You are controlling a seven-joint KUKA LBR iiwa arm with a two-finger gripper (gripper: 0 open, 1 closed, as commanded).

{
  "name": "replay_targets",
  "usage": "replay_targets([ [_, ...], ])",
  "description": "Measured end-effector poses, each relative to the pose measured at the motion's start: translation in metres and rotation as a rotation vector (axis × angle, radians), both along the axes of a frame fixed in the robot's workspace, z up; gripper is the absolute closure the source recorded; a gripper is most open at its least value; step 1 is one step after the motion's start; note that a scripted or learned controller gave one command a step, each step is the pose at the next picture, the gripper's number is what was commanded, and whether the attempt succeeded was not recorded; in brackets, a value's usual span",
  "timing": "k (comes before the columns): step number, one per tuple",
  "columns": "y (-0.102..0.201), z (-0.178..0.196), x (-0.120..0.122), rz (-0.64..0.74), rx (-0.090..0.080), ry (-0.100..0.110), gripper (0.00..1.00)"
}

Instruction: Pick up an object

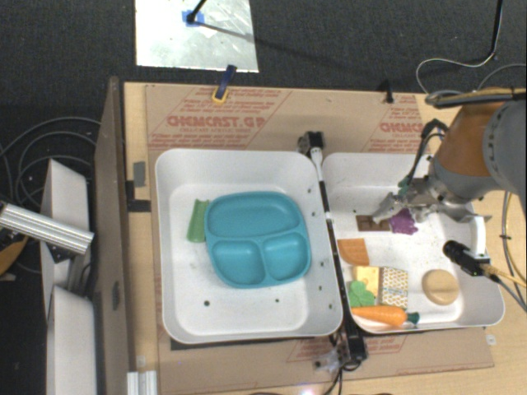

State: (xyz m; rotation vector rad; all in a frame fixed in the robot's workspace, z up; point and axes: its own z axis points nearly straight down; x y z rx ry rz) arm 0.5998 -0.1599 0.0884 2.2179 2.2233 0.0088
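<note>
Small purple soft-looking lump [403,222]: we log it in the right white plastic bin [482,311], far half, directly beneath the end effector [409,203]; whether gripped, we cannot tell. Near of it: orange flat square [353,251], round tan bun-like piece [440,286], smooth orange carrot [380,314].

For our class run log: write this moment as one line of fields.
arm: over right bin | tool: at purple item | grasp: unclear | left bin: teal tray
</note>
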Motion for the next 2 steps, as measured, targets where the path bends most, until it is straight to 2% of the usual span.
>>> replay_targets([
  [1,0.001,0.014,0.003,0.002,-0.001,-0.012,1.0],
  [2,0.024,0.149,-0.04,0.003,-0.006,-0.01,1.0],
])
